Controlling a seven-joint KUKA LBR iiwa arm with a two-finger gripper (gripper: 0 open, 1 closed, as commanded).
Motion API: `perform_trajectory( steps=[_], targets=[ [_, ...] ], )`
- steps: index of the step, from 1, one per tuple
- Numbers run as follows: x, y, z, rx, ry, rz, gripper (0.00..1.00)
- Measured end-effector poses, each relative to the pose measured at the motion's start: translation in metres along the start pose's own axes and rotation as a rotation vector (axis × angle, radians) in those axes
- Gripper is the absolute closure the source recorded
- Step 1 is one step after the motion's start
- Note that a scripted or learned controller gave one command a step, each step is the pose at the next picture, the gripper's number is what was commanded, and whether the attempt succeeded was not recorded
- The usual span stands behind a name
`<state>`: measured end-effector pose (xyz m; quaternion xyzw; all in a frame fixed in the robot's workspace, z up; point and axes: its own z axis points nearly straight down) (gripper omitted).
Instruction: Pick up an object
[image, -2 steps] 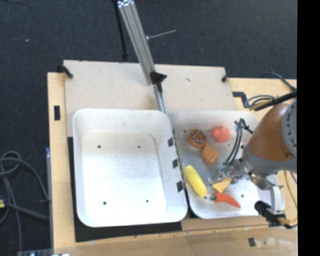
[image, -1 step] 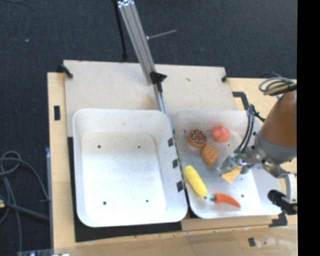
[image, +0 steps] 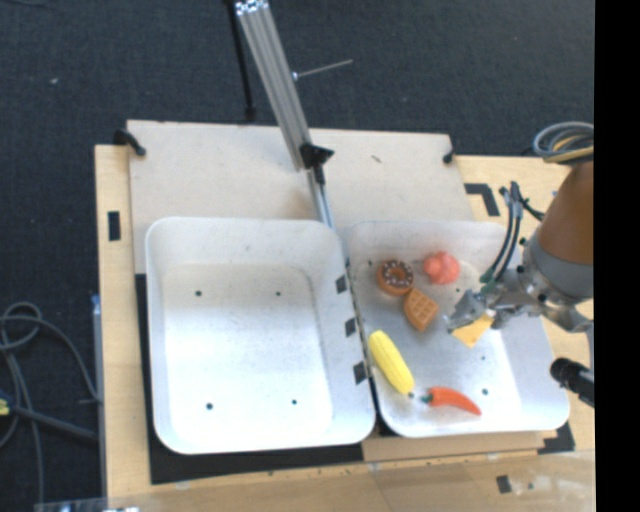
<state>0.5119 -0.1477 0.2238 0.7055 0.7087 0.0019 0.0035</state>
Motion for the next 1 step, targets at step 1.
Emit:
perform_trajectory(
  steps=[1],
  targets=[
    [-0.0013,0.0025,-0.0541,-0.001,0.000,0.000,1.00]
  ],
)
